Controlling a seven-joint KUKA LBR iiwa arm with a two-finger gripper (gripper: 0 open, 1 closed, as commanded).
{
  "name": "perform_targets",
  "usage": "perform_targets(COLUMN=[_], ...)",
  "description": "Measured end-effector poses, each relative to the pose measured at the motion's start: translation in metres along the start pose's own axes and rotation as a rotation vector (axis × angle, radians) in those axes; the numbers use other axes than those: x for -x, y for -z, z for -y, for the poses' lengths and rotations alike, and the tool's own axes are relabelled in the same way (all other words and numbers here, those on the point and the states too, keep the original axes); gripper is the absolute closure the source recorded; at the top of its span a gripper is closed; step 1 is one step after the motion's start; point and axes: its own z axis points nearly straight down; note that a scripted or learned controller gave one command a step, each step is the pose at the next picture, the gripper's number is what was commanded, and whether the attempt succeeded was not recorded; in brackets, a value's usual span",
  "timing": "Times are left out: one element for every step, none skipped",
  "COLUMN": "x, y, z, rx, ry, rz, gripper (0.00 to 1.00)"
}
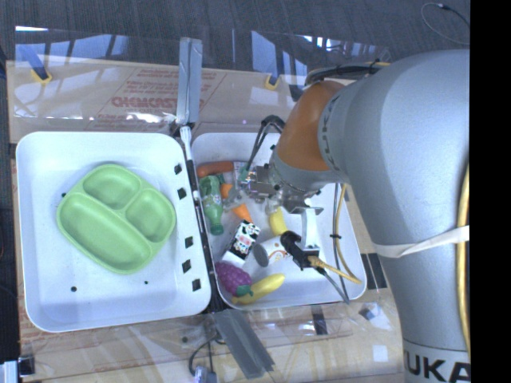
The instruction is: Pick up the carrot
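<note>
Closing in on the carrot [215, 168]; not yet gripped.
Lies along the far wall of the right bin [231, 144], just beyond a green bottle [211, 202]. Hangs the end effector [254, 180] just beside its right end; cannot tell how far open, or whether holding anything. Next, probably: shift left over the carrot, align across its length, descend, clamp clear of the bottle.
</note>
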Motion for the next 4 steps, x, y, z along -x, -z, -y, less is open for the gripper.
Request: perform_targets(x=[0.068, 0.0, -0.002, -0.061], y=[-0.005, -0.003, 0.005, 0.119], z=[0.018, -0.009, -0.009, -0.001], rx=[-0.01, -0.004, -0.008, -0.008], ry=[-0.019, -0.056, -0.051, -0.134], rz=[-0.011, -0.005, -0.008, -0.009], gripper=[0.0, 0.0, 1.0, 1.0])
